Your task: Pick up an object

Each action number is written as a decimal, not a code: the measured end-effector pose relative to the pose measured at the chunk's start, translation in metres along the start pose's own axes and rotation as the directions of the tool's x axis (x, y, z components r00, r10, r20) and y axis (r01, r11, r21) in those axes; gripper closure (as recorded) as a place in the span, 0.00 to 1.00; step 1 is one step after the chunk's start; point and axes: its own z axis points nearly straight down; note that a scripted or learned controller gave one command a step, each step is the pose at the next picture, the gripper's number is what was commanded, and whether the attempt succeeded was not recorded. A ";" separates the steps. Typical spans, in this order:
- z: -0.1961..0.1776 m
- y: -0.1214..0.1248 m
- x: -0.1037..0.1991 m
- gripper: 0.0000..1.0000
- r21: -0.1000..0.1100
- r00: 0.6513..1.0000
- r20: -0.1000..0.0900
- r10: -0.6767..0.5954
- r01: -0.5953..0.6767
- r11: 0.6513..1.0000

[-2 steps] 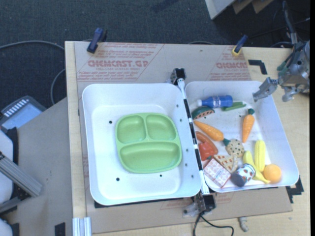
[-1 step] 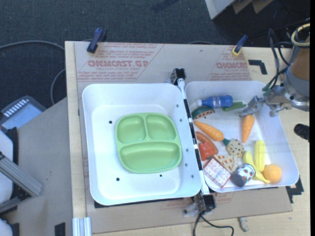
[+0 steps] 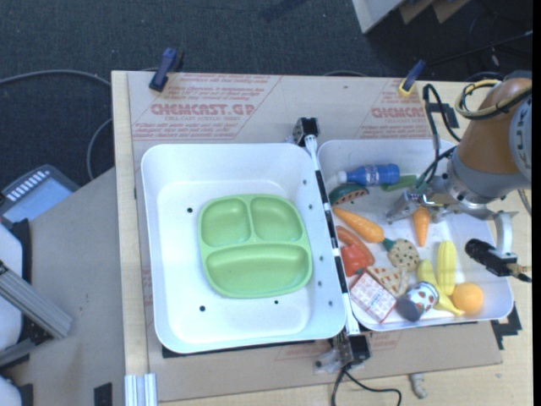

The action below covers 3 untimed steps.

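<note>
Claw [image 3: 412,203] hovers over carrot [image 3: 420,224] in right bin [image 3: 504,304].

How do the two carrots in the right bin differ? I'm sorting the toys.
The larger carrot lies flat near the divider, pointing right and down; the smaller carrot points downward, right under the claw. The larger is longer. Both are orange.

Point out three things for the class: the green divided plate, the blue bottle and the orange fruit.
green divided plate [image 3: 254,269], camera view, floor of its large lower compartment.
blue bottle [image 3: 372,175], camera view, middle of its blue body.
orange fruit [image 3: 467,298], camera view, centre of its rounded top.
</note>
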 end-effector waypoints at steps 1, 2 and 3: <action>-0.011 0.001 0.000 1.00 -0.004 1.000 0.002 0.000 0.000 1.000; 0.000 0.000 0.060 1.00 0.000 1.000 -0.001 0.000 0.000 1.000; -0.068 -0.069 0.070 1.00 0.000 1.000 0.000 0.001 -0.001 1.000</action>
